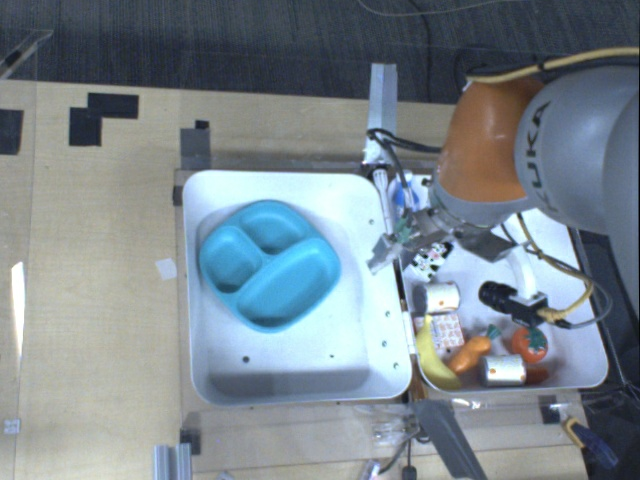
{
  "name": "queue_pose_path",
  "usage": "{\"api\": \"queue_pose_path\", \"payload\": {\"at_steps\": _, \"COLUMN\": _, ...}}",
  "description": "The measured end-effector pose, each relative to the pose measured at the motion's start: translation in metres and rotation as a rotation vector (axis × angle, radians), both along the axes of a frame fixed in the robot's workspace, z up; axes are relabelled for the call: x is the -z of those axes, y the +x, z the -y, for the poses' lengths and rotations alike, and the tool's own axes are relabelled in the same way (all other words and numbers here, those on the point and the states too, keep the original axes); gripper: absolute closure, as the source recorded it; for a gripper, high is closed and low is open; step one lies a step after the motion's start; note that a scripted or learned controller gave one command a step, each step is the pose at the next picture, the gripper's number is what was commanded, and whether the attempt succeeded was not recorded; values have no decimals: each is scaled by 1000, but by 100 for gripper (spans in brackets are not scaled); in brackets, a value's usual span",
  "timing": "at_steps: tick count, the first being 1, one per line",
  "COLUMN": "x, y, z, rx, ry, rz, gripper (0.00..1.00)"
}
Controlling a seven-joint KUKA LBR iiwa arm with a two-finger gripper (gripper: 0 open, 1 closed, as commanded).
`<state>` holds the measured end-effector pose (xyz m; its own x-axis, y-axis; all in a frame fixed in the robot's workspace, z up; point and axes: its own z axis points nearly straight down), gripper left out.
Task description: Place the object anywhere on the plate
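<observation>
Plate (268,263) sits in our left bin (300,378); the objects, banana (430,356) included, lie in the right bin. Can't tell our gripper (405,236) state. Hovering over the divider, we could clip a wall

Only lettering I can actually read is on the grey arm (580,138); there's dark print running up its casing next to the orange band (485,143), and it looks like "UKA", probably the tail end of the KUKA brand with the first letter cut off by the curve. The small white packets (445,326) in the right bin (590,363) seem to have printing on them; it's too tiny and blurry to make out.
</observation>
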<state>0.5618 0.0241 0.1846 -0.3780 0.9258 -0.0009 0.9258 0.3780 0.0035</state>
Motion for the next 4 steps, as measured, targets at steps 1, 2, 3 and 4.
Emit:
{"api": "queue_pose_path", "payload": {"at_steps": 1, "x": -11, "y": 2, "z": -1, "rx": 0, "ry": 1, "rz": 6, "gripper": 100}}
{"api": "queue_pose_path", "payload": {"at_steps": 2, "x": -112, "y": -22, "z": -55, "rx": -86, "ry": 1, "rz": 4, "gripper": 100}}
{"api": "queue_pose_path", "payload": {"at_steps": 3, "x": -62, "y": -27, "z": -105, "rx": -321, "ry": 0, "rz": 1, "gripper": 100}}
{"api": "queue_pose_path", "payload": {"at_steps": 4, "x": -9, "y": 65, "z": -143, "rx": -262, "ry": 0, "rz": 1, "gripper": 100}}
